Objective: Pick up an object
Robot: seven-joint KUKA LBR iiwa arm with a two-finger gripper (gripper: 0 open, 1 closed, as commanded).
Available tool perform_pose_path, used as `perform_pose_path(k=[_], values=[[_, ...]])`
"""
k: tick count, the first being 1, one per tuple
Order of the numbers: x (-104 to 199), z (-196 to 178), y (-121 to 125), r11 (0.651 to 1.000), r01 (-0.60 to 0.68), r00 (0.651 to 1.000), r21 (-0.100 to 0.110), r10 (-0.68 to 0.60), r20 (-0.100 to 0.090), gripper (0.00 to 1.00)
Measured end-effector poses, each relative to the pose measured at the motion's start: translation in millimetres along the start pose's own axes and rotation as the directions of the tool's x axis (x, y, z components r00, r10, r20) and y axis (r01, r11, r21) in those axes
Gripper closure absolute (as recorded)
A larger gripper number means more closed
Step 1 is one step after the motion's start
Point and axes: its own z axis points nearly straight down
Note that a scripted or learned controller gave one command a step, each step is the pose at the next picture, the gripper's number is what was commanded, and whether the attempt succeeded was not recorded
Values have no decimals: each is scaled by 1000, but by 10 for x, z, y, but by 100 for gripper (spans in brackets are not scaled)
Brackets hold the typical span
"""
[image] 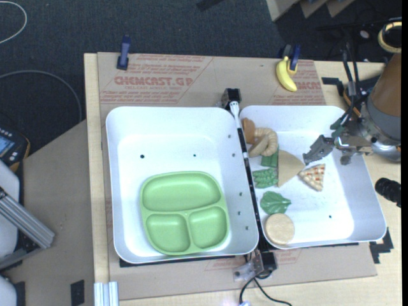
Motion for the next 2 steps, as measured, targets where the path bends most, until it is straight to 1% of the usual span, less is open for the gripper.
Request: perform_pose_path(k=[1, 2], values=[[-322, 1554, 102, 1000, -3, 1000, 11, 3, -1, 0], [-53, 1655, -131, 1000, -1, 1000, 1, 1, -2, 0]])
